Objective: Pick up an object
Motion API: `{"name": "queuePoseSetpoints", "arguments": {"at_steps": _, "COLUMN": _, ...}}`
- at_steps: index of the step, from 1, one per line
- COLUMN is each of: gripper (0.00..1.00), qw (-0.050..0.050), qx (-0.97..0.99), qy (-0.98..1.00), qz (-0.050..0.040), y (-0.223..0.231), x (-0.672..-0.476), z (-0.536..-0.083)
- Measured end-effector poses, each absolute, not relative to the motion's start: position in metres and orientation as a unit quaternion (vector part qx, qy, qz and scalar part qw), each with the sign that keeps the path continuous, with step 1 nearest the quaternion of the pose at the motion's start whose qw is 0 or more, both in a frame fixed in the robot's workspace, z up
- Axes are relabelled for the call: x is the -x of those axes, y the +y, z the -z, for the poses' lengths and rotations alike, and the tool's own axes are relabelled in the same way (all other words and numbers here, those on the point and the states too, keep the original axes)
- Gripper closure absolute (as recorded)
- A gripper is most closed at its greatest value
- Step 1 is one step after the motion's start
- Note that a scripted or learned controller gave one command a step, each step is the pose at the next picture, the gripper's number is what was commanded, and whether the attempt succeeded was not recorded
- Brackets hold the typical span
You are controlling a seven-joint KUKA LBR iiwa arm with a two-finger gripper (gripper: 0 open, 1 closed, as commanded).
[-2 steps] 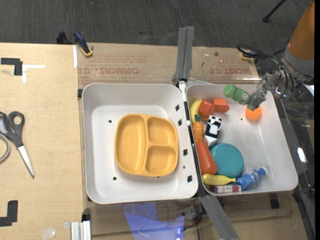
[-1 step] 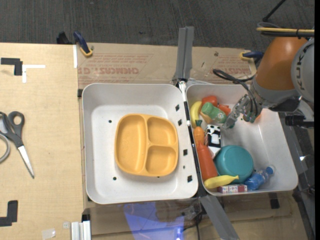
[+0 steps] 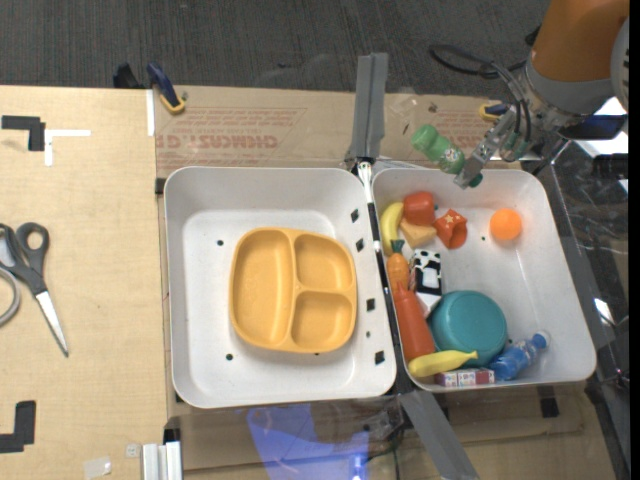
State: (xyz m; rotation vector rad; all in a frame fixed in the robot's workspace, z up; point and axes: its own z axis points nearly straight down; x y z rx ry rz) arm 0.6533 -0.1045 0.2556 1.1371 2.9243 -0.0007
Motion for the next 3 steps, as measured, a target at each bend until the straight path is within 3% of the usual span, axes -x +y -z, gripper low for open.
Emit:
{"name": "queuePoseSetpoints", "arguments": {"at_steps": 1, "gripper": 1.00, "qw": 0.000, "qx": -0.395, "qy": 0.919, "qz": 0.0005, "y": -0.069, "x": -0.636, "z": -0.251}}
{"name": "queuePoseSetpoints", "arguments": {"at_steps": 2, "gripper": 1.00, "qw": 0.000, "qx": -0.435, "qy": 0.900, "qz": 0.0004, "y": -0.012, "x": -0.588, "z": -0.266}}
{"name": "queuePoseSetpoints", "arguments": {"at_steps": 3, "gripper": 1.00, "qw": -0.001, "qx": -0.587, "qy": 0.809, "qz": 0.0014, "y": 0.000, "x": -0.531, "z": -0.244}}
